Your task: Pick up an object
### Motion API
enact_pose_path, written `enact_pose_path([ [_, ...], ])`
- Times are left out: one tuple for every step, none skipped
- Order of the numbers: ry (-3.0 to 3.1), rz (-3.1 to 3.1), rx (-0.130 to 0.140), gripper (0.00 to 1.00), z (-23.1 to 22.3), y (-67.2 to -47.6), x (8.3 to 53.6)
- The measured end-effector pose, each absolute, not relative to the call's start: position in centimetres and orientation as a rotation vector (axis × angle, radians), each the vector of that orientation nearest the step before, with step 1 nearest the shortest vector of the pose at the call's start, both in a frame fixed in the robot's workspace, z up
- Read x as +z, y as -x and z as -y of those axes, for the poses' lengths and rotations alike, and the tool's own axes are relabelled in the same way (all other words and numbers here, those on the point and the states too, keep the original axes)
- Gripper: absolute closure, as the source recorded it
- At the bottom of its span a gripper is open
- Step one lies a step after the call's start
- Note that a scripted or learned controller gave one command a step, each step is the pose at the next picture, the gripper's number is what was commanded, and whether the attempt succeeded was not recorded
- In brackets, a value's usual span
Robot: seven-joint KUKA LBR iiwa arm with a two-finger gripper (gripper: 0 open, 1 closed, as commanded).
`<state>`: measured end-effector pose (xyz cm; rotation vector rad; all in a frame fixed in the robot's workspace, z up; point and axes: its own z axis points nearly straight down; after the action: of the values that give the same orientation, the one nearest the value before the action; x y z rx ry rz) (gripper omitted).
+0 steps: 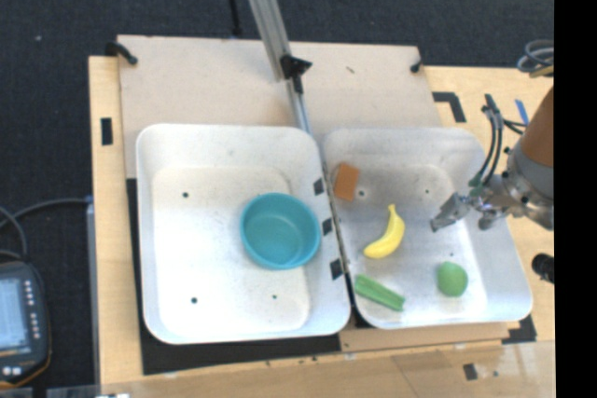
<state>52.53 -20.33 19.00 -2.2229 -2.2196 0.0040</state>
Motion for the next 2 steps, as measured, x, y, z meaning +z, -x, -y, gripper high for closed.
enact_pose_path([
  [2.222, 2.219, 0.006, 0.0, 21.0, -53.2, 13.3],
  [2.232, 2.219, -0.004, 1.0, 21.1, -53.4, 14.8],
])
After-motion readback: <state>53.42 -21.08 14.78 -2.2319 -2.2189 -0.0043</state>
